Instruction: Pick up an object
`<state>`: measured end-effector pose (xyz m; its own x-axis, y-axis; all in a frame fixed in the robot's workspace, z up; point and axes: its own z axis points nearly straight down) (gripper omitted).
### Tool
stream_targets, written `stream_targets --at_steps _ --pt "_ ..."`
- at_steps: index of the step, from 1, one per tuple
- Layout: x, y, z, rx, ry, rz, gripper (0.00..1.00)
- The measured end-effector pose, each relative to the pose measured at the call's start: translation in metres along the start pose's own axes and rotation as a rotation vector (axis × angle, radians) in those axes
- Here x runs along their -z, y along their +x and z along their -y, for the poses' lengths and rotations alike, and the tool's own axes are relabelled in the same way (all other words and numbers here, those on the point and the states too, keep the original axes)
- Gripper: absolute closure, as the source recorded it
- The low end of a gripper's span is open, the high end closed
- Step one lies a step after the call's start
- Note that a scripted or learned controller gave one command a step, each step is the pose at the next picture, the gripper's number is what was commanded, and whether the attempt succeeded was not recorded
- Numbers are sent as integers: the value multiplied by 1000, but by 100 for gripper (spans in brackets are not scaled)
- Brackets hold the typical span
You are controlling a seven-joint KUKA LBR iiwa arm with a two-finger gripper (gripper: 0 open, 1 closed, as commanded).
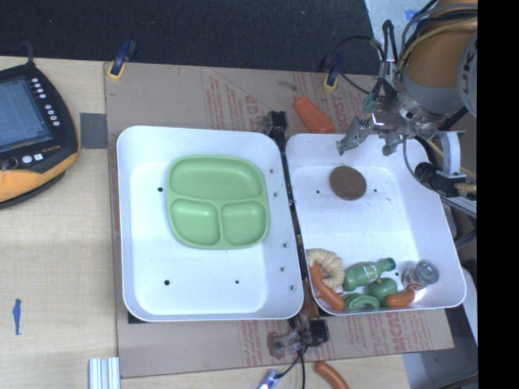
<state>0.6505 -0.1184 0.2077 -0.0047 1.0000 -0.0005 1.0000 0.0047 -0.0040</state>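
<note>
Claw [371, 142] hangs spread open and holds nothing, over the far edge of the right bin [422, 217]. Just beside it, a brown disc [348, 182] lies alone on that bin's floor. Toy foods [365, 282] crowd the bin's near edge. A green tray [217, 200] lies in the left bin [142, 282].

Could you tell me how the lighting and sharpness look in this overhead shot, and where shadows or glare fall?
Camera view: even, soft lighting; the white left bin is slightly shaded along its inner walls; the brown disc casts hardly any shadow; the gripper looks a little soft; the pile of items at the right bin's near edge is small and hard to resolve.
</note>
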Motion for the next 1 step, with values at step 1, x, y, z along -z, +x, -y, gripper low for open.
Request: stream_targets --at_steps 1 --pt "-100 -7 -5 0 3 1 0"
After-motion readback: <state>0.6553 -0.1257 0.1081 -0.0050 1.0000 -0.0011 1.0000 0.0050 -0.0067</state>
